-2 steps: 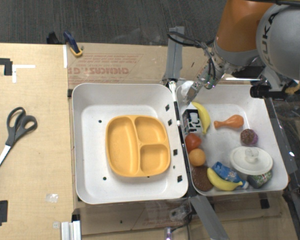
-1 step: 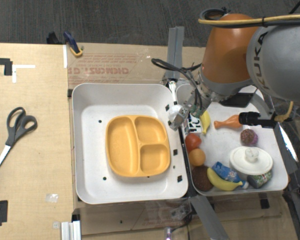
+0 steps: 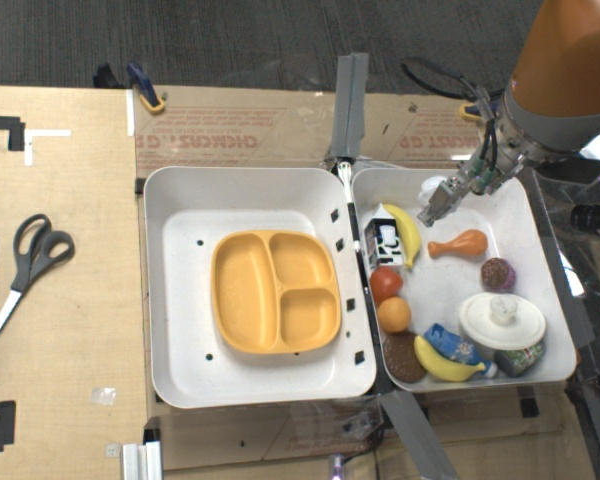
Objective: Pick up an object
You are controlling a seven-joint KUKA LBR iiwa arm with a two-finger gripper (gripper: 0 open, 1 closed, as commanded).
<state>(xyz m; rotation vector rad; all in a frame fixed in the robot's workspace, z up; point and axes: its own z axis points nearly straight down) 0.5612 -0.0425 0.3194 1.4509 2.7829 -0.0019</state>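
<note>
The right bin holds several objects: a yellow banana, a black-and-white box, an orange toy drumstick, a red tomato, an orange, a dark purple ball, a white lidded bowl, a second banana, a blue packet and a brown disc. My gripper hangs low at the bin's far side, just above the drumstick and right of the first banana, beside a small white object. I see nothing held in it.
The left bin carries a yellow divided plate. Scissors lie on the wooden bench at the left. A blue clamp sits at the cardboard's far left corner. A grey bar rises between the bins.
</note>
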